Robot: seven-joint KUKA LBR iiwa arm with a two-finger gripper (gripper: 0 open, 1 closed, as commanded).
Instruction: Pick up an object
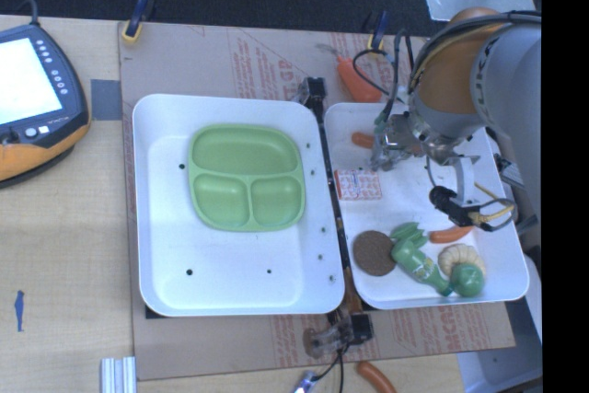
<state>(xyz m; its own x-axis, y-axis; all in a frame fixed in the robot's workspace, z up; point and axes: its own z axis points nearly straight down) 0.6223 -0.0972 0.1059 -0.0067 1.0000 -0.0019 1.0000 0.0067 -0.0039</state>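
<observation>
Far to the left of your pincer, at the desk's (64, 235) edge, you see an orange-and-grey teach pendant (37, 106) with its pale screen up. Nearer, but still well to the pincer's left, lies the left white bin (161, 281); in it a green divided plate (247, 177) sits flat toward the bin's far side, with three compartments showing. A black clip (315, 91) sits at the top of the seam where this bin meets the right white bin (368, 294).

Just left of and slightly below the pincer, a small card with red print (358, 185) lies flat on the right bin's floor. An orange piece (363, 140) pokes out immediately to the pincer's left. Your pincer (391, 147) is low over the upper left part of the right bin, under the orange band (451, 78) of the arm. You cannot tell whether its tips are spread or pressed together, and nothing is visibly between them.

Below the pincer, toward the near rim, you find a brown disc (374, 252), touching a green toy (416, 255). Right of that are a pale round item with a green ball (463, 271) and, just above them, an orange carrot-like piece (451, 235). All lie apart from the pincer.
</observation>
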